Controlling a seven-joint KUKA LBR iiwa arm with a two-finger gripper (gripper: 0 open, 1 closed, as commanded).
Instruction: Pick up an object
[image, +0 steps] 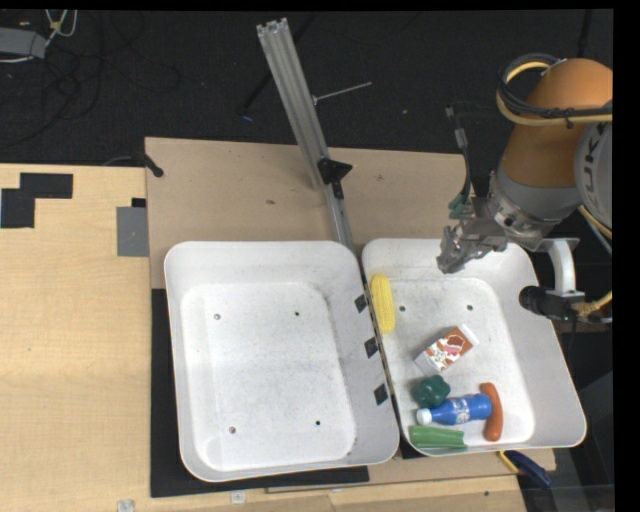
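My gripper (452, 256) hangs over the back edge of the right bin (545, 345), with nothing seen between its fingers. Below it in that bin lie a yellow corn cob (382, 303) along the left wall, a small red and white carton (446, 349), a dark green lump (433, 389), a blue bottle with a white cap (457, 410), an orange-red sausage-shaped piece (491, 411) and a green pod (437, 437) at the front rim. The gripper is well above and behind all of them.
The left bin (265, 355) sits beside the right one, joined by black clips (372, 345). A slanted aluminium rail (305, 120) rises behind the bins. A black fitting (548, 298) sticks out over the right bin's right rim.
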